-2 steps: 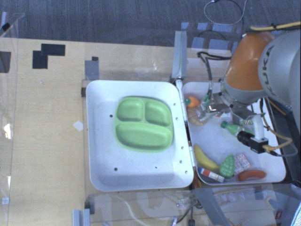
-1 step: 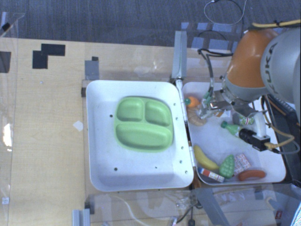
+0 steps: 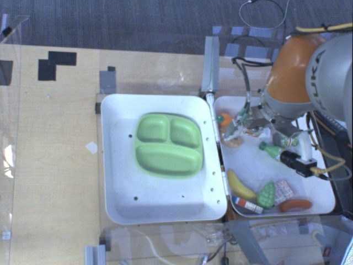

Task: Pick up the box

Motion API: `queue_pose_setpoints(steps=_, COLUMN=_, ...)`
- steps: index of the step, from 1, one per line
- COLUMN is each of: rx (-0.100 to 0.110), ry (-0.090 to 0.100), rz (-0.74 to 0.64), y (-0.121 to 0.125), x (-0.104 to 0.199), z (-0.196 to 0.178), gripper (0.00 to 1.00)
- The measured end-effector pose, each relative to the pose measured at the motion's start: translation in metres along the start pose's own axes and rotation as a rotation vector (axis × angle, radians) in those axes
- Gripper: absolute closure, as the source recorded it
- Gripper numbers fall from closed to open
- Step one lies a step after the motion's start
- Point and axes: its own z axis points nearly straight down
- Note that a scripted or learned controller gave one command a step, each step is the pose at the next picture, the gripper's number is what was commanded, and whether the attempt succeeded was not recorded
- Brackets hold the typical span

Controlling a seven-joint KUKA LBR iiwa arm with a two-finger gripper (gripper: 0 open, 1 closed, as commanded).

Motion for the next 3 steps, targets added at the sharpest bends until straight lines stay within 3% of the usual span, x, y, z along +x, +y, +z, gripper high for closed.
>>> queue_pose_setpoints(steps=1, rx=0.005, ry=0.0, rz=-0.011, y=-0.036, x=-0.055, z=0.026, gripper=0.0)
queue_pose_setpoints(steps=2, rx=-0.001, ry=-0.002, rz=-0.043, y=0.011, x=-0.071, z=0.107, gripper=0.0)
queue_pose_setpoints(steps=3, rx=0.004, ry=0.001, rz=-0.204, y=0.03, x=-0.079, z=0.056, gripper=0.0)
